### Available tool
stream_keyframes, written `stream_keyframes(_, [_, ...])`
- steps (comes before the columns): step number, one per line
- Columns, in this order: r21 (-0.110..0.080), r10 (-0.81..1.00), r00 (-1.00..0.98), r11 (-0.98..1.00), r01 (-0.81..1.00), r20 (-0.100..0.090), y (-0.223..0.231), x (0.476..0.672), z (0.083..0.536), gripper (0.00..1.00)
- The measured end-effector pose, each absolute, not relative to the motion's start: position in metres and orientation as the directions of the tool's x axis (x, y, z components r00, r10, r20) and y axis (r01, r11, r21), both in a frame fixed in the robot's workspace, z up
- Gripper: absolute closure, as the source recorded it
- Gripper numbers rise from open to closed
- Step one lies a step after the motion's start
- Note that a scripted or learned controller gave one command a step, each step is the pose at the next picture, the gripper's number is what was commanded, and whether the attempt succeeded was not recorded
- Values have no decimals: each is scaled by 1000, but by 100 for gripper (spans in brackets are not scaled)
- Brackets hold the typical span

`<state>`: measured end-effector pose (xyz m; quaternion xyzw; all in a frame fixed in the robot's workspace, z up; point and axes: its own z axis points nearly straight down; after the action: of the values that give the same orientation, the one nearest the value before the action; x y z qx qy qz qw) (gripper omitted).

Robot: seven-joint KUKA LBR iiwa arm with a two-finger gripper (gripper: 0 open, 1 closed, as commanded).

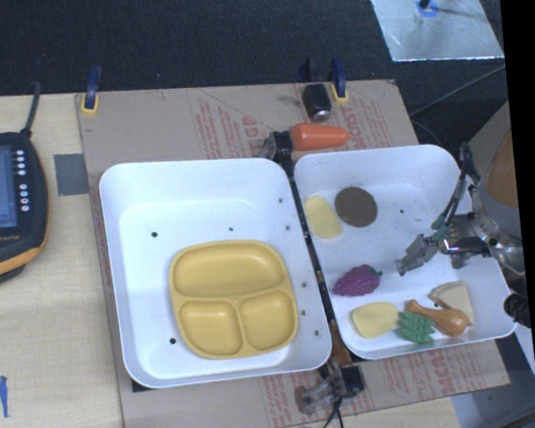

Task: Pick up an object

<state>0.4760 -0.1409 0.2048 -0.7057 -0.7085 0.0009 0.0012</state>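
Purple grapes [356, 281] lie untouched left of my hand [413, 259], its fingers apart, holding nothing, so the pick is not yet made.

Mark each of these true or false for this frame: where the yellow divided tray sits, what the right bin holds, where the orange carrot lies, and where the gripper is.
1. The yellow divided tray sits in the left bin. True.
2. The purple grape bunch lies in the left bin. False: it lies in the right bin.
3. The orange carrot lies outside both bins, above their top edges. True.
4. The brown round disc rests on the yellow tray. False: it rests on the right bin's floor.
5. The gripper is over the right bin. True.
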Motion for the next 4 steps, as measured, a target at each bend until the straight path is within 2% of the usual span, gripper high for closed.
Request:
stream_keyframes(1, [-5, 1000, -6, 6, 1000, -1, -113, 561, 103, 0])
stream_keyframes(2, [-3, 1000, -4, 4, 1000, 1, -100, 623, 92, 0])
stream_keyframes(3, [-2, 1000, -3, 3, 1000, 1, -97, 657, 92, 0])
stream_keyframes(4, [-1, 1000, -3, 3, 1000, 0, -104, 657, 92, 0])
